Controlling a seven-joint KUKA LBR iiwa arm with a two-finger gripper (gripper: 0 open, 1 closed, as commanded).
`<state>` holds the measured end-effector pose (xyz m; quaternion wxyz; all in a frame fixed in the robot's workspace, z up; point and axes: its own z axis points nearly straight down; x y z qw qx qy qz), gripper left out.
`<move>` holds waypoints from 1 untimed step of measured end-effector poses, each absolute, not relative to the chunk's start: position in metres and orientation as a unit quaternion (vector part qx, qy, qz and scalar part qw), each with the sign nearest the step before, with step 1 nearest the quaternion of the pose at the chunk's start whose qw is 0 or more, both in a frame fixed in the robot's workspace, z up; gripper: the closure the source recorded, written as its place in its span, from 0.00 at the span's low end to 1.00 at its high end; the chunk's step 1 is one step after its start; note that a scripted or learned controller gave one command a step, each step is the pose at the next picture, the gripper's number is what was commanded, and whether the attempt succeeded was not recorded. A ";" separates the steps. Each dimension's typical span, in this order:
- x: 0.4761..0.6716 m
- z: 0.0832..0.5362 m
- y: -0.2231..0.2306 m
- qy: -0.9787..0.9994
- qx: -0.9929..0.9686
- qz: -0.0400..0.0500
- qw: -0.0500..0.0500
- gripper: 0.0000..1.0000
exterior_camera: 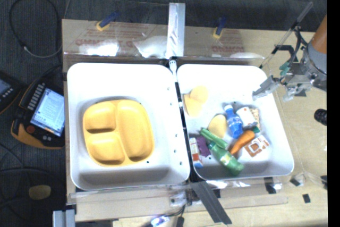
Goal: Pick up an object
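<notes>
My gripper [277,93] hangs over the far right rim of the right bin [234,73], fingers spread open with nothing between them. Below and to its left, a heap of small things lies in that bin: a blue bottle [232,121], a green bottle [224,153], an orange carrot-like piece [243,141], a round pale yellow item [217,125], a white and brown packet [248,114] and an orange and white box [258,146]. A flat pale yellow piece [196,99] lies apart near the bin's left wall. The gripper touches none of them.
The left bin [79,77] holds a yellow divided tray [118,130]. A metal divider [181,130] separates the bins. Clear bags and clips lie on the cardboard [127,40] behind them. A handheld pendant [42,114] sits on the floor at left.
</notes>
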<state>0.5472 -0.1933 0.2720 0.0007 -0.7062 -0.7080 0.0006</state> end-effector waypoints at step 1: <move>0.602 0.168 -0.210 -0.702 -0.712 0.002 0.000 0.00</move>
